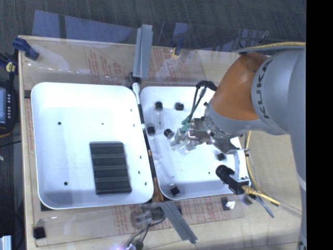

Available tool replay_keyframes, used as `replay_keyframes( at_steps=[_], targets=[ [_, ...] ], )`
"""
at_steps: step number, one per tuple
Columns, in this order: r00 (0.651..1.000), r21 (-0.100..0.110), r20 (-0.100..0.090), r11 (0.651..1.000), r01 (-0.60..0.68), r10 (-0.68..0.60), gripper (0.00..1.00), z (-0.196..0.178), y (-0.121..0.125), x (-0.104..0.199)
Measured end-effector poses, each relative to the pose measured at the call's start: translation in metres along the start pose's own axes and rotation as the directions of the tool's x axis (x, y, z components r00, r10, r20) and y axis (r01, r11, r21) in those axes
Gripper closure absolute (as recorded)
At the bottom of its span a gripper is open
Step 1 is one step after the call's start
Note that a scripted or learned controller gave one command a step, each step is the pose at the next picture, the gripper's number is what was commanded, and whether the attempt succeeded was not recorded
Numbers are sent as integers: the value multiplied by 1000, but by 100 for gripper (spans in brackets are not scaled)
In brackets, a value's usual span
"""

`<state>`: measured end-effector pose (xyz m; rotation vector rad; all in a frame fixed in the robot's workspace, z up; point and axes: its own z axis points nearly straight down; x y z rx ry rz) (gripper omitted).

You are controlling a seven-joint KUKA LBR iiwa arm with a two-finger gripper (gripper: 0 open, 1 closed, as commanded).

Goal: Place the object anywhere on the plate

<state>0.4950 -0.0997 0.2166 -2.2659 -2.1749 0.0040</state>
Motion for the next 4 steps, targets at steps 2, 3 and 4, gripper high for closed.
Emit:
replay_keyframes(
  at_steps=[2, 3, 4],
  targets=[
    [999, 4, 0, 999, 36, -36, 100, 26, -26, 157],
    [995, 3, 0, 995, -100, 100, 100, 38, -28, 216],
    [993, 1, -1, 993, 115, -115, 100, 0, -3, 240]
  ],
)
